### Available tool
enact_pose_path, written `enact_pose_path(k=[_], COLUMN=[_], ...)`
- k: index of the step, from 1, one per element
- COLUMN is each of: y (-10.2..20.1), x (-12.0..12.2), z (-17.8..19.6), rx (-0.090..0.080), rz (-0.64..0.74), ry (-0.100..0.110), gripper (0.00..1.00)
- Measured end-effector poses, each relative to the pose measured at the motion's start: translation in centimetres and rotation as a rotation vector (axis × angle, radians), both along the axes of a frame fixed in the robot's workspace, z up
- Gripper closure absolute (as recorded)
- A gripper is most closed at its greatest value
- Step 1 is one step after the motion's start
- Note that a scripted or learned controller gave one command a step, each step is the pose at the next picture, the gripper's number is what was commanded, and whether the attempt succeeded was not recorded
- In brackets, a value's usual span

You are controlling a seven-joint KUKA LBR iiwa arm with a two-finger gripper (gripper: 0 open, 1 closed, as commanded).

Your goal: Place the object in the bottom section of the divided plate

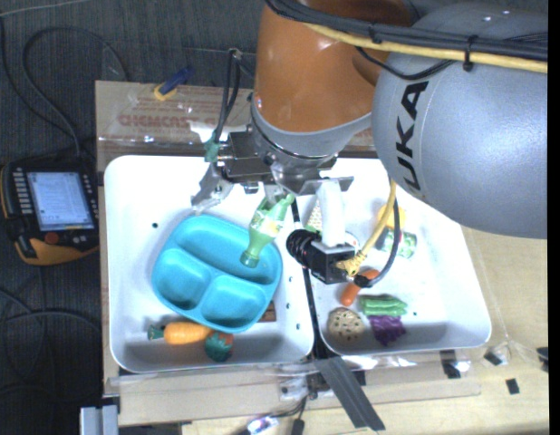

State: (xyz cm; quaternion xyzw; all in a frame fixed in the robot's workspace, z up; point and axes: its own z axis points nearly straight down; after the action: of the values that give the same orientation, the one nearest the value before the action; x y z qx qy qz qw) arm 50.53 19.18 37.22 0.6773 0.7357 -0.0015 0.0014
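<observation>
While the grey and orange arm [352,71] looms over the rear of both shallow white bins, its claw [276,196] hangs above the far right edge of the bright blue three-compartment plastic plate [194,265], and the wrist hides it so much that I cannot tell whether it is spread or pinching. The green plastic toy bottle [261,232] leans just under it, neck up toward the claw and base down on the plate's right side, near the ridge below the large compartment; which compartment it touches I cannot tell. The plate lies in the left bin [126,243], tilted toward the front. Just in front of it lie an orange toy carrot with a green top [185,333] and a small dark green round piece [218,345]. In the right bin [448,284] sit a speckled beige round cookie [345,324], a purple toy vegetable [387,330], a green leafy piece [383,305] and a small orange-red piece [351,292]. Left of the worktop [511,333], an orange-edged control pendant with a screen [52,202] rests on the dark floor.
</observation>
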Motion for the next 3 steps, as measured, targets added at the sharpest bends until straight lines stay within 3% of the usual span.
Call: enact_pose_path(k=[3], y=[0.00], x=[0.00], z=[0.00], rx=[0.000], rz=[0.000], ry=[0.000], gripper=[0.00])
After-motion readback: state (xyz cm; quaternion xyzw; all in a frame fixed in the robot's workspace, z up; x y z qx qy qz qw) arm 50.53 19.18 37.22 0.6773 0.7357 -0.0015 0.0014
